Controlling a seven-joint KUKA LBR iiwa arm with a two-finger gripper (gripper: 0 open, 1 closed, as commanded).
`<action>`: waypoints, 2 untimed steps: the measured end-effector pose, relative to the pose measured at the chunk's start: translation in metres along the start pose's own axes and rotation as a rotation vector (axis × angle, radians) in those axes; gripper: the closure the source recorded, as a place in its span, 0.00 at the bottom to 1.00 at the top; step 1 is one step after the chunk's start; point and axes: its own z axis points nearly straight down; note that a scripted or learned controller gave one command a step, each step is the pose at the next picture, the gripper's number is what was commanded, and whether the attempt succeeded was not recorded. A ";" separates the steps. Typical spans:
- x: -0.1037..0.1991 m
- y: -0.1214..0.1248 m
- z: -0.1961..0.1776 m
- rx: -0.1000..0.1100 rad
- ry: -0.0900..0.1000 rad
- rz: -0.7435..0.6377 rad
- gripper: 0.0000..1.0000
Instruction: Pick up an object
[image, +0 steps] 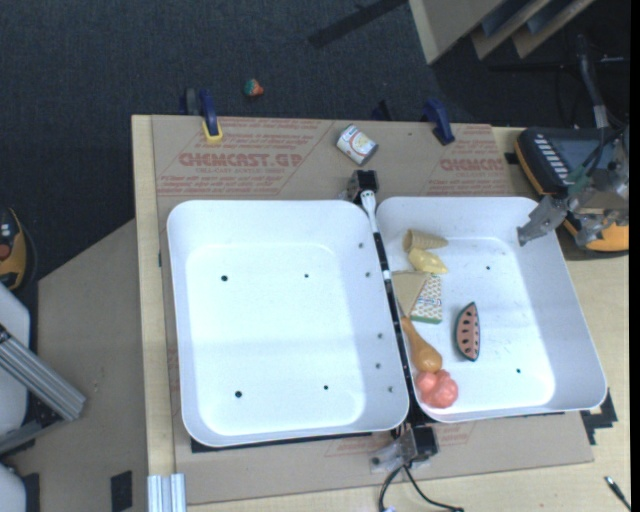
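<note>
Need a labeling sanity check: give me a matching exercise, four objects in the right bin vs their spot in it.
Objects:
1. watermelon slice
2. pink round fruit
3. yellow wedge
4. patterned triangular piece

Places:
A. bottom-left corner of the right bin
B. uppermost in the column along the left wall
C. apart from that column, toward the bin's middle
D. midway down the column along the left wall

Pairs: 1-C, 2-A, 3-B, 4-D
</note>
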 end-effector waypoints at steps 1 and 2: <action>0.045 0.012 0.119 0.010 0.005 -0.004 0.00; 0.074 -0.029 0.191 -0.008 0.002 0.004 0.00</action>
